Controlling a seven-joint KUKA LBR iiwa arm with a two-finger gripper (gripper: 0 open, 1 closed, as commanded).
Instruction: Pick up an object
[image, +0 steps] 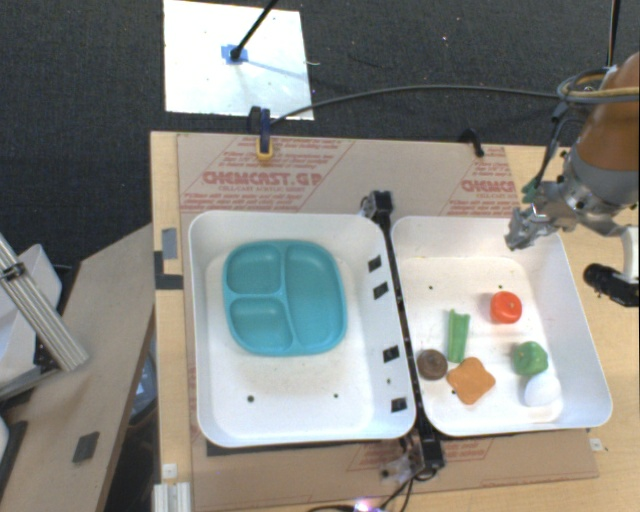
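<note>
The right bin (560, 280) holds several small objects: a red tomato (506, 307), a green pepper (529, 356), a white egg-like piece (541, 390), an orange toast-shaped piece (470, 380), a green stick (458, 335) and a brown round piece (432, 364). My gripper (523, 230) hangs above the far right rim of this bin, well apart from all of them, with nothing seen between its fingers.
The left bin (210, 300) holds a teal divided plate (284, 297). A black-clipped divider (390, 300) joins the two bins. Cardboard (300, 170) lies under the bins, and a cable (420, 92) arcs across the back.
</note>
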